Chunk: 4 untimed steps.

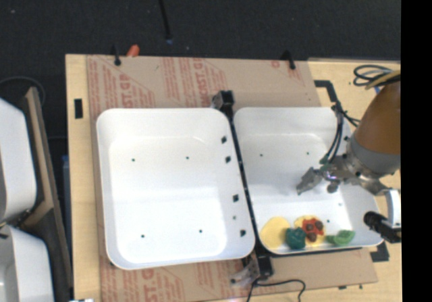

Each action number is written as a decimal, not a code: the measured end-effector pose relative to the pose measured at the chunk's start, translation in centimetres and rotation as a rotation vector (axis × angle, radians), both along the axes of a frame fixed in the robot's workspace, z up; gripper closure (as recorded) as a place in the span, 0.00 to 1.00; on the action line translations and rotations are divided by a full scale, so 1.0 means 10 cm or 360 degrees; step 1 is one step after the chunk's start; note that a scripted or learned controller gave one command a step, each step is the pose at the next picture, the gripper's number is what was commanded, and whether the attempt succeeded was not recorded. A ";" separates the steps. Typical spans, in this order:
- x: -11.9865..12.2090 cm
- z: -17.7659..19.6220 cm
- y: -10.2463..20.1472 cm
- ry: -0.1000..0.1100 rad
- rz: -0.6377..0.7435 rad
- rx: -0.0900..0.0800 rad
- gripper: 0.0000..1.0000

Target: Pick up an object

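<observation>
Metal hand (316, 180) (grip state unclear) hangs above soft, lumpy toys (305, 232) in smooth right bin (283, 125)

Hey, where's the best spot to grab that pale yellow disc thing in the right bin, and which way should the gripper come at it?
Probably from straight above, closing across the left half of the yellow disc. It looks to lie flat near the right bin's front wall, and a teal piece crowds its right edge, so the bare left side gives more room. The gripper sits further back in the bin.
</observation>
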<state>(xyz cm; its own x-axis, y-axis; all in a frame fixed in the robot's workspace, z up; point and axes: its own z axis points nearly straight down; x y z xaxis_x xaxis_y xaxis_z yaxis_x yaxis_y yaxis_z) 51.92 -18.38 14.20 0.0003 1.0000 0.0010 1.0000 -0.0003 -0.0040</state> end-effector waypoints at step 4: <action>0.09 0.56 -0.07 -0.0014 0.0000 -0.0004 1.00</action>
<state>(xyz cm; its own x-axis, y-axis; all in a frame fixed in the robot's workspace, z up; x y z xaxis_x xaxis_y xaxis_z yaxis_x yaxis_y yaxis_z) 52.79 -19.08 19.79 0.0002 1.0000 -0.0014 1.0000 -0.0002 0.0047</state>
